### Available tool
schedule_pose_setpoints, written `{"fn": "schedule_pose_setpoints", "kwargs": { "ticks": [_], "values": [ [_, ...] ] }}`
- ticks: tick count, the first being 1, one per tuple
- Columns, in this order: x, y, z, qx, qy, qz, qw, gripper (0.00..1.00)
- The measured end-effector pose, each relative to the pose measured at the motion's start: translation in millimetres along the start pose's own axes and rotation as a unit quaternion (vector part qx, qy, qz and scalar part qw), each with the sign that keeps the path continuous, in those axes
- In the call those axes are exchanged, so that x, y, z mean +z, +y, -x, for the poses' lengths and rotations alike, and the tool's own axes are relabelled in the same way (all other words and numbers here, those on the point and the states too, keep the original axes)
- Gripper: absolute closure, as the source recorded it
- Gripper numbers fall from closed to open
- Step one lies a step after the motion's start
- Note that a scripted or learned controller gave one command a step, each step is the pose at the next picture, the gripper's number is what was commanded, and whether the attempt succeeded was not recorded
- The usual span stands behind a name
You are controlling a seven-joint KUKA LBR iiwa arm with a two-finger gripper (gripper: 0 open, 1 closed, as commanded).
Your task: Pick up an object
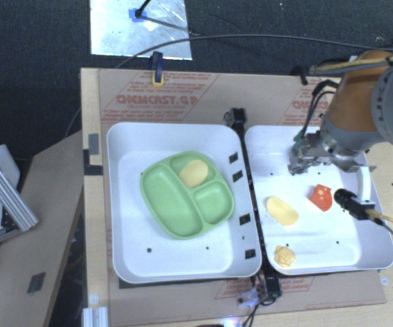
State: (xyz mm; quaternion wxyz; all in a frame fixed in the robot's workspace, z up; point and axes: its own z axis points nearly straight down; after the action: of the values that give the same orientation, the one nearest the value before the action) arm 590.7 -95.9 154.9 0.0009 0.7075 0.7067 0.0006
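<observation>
arm [363, 107]: reaches in from 3 o'clock, wrist over the right bin [332, 245]
jaws: low at the right bin's 11 o'clock, near its back wall; cannot tell if spread or clenched, metal is blurred; nothing seen between them
red piece [321, 197]: about mid right bin, at 5 o'clock from the jaws, apart from them
yellow piece [282, 211]: right bin, 9 o'clock of the red piece, near the divider wall
lump [284, 255]: small, yellowish, right bin at 7 o'clock, near the front wall
left bin [135, 254]: holds a green plate [176, 213], three compartments
plate food [195, 173]: yellow, in the plate's 1 o'clock compartment
surface [182, 95]: carries both bins side by side
step: judged pre-grasp; nothing picked yet, all pieces lie on the bin floor
nearest target: judged the red or the yellow piece, both near the jaws
risk 1: jaws sit over bare floor; closing here would likely catch nothing
risk 2: yellow piece looks rounded and smooth; could squirt out of a pinch
risk 3: lump hugs the front wall; wall may block a clean approach
risk 4: red piece is small; an off-centre descent could push it aside
</observation>
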Motion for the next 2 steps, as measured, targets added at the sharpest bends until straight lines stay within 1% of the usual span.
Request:
{"fn": "schedule_pose_setpoints", "kwargs": {
  "ticks": [1,2],
  "values": [
    [-42,3,0,-0.002,0.000,0.001,1.0000,1.00],
    [-90,-4,1,-0.003,0.000,0.001,1.0000,1.00]
  ]
}}
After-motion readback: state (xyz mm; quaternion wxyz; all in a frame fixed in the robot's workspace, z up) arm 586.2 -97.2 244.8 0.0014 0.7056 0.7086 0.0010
